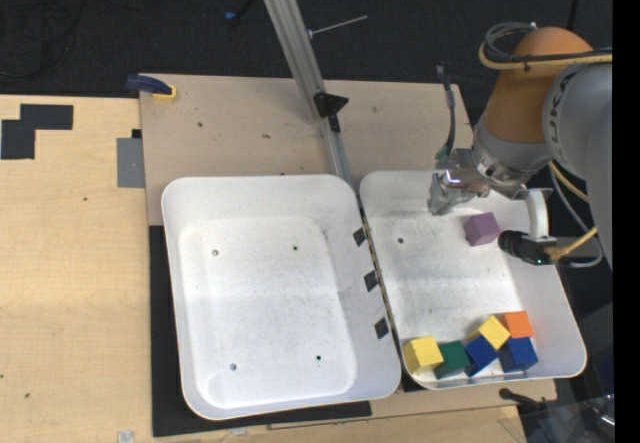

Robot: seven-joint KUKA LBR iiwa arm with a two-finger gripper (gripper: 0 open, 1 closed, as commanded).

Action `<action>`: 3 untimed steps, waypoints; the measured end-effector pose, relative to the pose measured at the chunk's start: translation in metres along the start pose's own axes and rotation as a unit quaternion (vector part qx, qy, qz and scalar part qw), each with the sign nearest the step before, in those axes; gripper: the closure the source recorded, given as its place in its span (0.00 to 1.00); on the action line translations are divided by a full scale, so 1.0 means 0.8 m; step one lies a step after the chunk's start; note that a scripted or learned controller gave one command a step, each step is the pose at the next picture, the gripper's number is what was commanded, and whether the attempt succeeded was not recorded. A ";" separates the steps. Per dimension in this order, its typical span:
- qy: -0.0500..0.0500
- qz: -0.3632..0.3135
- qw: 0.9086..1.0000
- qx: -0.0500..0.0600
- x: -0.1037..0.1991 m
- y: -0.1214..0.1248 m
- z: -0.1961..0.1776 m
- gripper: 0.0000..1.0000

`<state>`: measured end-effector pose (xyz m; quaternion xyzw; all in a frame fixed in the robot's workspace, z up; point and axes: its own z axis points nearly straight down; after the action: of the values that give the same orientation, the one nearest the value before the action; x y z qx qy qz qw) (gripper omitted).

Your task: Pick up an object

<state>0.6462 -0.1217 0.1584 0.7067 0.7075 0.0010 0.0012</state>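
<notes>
Coloured blocks (480, 346) cluster at right bin's (440, 281) near edge. Arm bends down over far end; gripper (447, 193) beside purple block (482, 228), finger state indeterminable.

we see two bins (190, 221) of matt white plastic, lightly speckled, on a pale wood-grain bench (70, 261). a ribbed metal rail (290, 26) looks brushed. small blocks (480, 346) look smooth, matt and solid-coloured.
</notes>
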 end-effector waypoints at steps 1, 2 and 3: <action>-0.001 -0.001 1.000 -0.001 -0.009 0.010 -0.070 1.00; 0.000 -0.002 1.000 0.002 -0.009 0.010 -0.080 1.00; 0.001 -0.001 1.000 0.003 0.054 0.000 -0.089 1.00</action>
<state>0.6458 -0.0783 0.2299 0.7060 0.7082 -0.0003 -0.0019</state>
